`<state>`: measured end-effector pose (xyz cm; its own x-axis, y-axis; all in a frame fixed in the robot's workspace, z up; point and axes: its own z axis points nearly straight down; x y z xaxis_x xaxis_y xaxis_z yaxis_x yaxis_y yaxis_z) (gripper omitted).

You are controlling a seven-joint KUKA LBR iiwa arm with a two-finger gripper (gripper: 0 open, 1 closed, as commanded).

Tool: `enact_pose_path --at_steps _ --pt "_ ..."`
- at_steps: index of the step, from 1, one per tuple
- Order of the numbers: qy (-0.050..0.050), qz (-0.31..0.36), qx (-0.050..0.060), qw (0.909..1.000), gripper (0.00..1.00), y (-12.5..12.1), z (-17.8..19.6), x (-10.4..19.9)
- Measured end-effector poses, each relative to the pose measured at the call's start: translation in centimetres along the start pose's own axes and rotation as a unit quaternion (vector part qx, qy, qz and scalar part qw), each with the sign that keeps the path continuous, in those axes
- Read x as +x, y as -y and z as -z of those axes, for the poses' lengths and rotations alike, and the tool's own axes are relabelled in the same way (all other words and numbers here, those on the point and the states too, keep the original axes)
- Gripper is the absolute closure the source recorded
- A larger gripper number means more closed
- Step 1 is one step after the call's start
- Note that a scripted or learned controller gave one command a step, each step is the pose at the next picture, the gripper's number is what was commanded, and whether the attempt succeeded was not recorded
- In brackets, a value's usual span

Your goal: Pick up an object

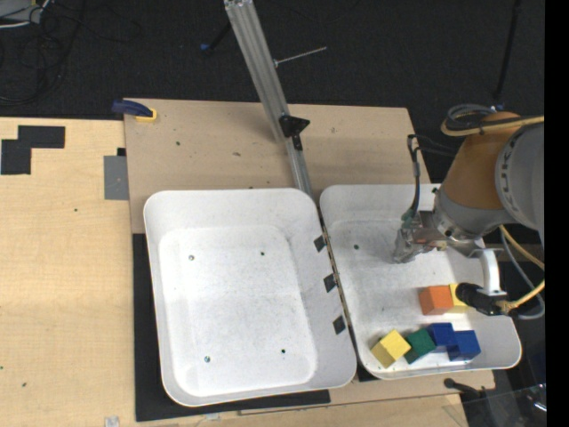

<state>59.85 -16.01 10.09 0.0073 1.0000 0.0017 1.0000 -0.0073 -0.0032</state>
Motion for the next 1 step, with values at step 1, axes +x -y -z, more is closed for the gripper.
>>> enact_pose_path --at_steps 1 --pt "0.001 0.004 -0.003 1.0000 1.00 -0.77 4.74 0.50"
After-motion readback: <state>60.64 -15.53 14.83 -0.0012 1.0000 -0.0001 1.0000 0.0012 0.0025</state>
